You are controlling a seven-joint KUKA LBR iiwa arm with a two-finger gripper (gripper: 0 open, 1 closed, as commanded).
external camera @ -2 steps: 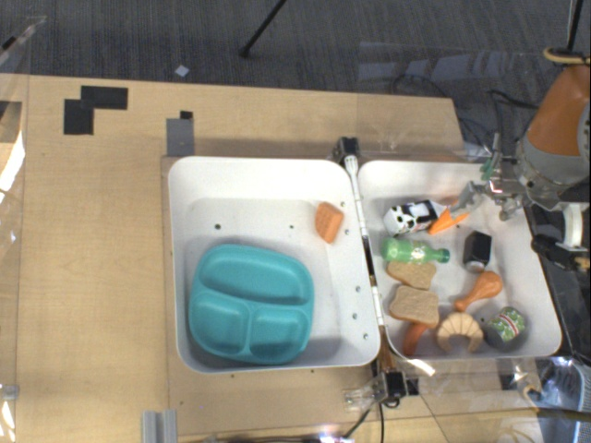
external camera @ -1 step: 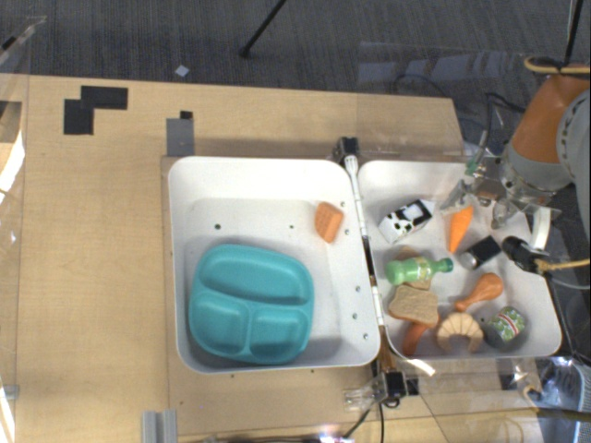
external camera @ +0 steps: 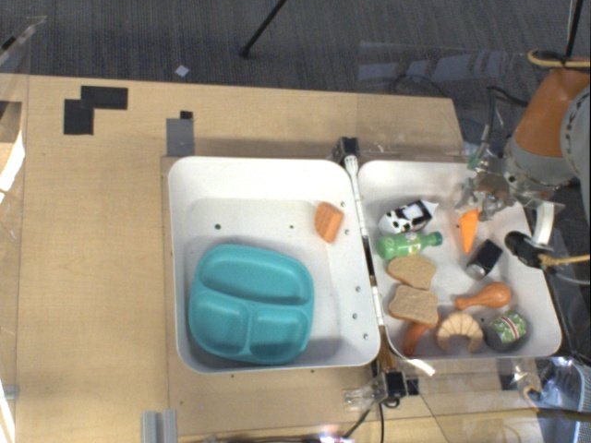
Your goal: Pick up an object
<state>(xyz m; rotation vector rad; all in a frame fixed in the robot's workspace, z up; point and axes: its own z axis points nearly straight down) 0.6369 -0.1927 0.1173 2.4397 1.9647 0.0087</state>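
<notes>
Two white bins sit side by side: the left bin (external camera: 185,247) holds one teal divided plate (external camera: 250,302) and one orange wedge (external camera: 328,221) at its 2 o'clock. The right bin (external camera: 416,172) holds two bread slices (external camera: 412,271), one green bottle (external camera: 407,245), one carrot (external camera: 468,230), one croissant (external camera: 460,330) and one drumstick (external camera: 486,297).

No legible text, labels or numbers.

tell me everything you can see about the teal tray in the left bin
The teal tray is a rounded, plastic-looking divided plate with three shallow compartments: one wide across the top, two smaller below. It lies flat and upright, nothing in it, on the floor of the left bin, toward the near-left corner. The orange piece sits apart from it.
</notes>
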